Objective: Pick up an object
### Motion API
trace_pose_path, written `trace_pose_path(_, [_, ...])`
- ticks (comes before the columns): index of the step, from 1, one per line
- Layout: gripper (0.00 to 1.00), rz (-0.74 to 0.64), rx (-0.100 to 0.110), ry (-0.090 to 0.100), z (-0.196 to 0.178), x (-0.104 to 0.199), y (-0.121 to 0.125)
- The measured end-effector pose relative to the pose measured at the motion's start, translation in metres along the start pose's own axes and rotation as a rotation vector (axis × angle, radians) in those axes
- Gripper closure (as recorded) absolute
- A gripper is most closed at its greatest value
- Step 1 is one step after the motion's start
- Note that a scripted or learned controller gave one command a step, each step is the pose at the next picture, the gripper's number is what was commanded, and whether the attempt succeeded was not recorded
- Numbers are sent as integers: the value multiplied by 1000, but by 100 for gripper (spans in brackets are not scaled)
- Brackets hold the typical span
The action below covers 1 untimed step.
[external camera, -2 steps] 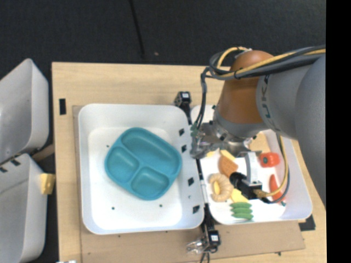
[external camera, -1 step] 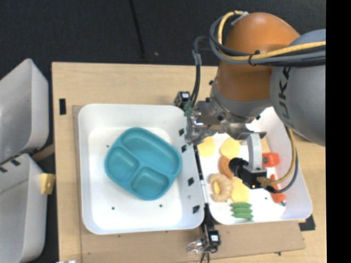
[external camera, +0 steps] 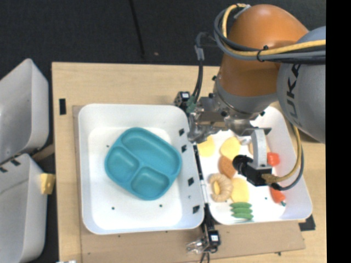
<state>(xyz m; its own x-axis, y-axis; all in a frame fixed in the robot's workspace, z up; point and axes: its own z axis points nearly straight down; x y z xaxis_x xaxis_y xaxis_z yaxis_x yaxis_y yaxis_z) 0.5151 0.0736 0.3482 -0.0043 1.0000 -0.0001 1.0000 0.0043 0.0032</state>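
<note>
My gripper hangs under the orange wrist band, low over the far left corner of the right bin. Just below it lie a yellow piece and a second yellow piece. Nearer the front sit an orange-brown lump, a beige ring-shaped item, a yellow block and a green ridged item. I see nothing held. The wrist hides the far part of the right bin.
A blue divided plate lies in the middle of the left bin. A small orange-red piece and another one sit toward the right side of the right bin. The wall between the bins runs right beside the gripper.
</note>
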Motion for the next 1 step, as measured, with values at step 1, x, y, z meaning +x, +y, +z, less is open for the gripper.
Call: trace_pose_path(1, [100,-1,1,-1,-4,6,30])
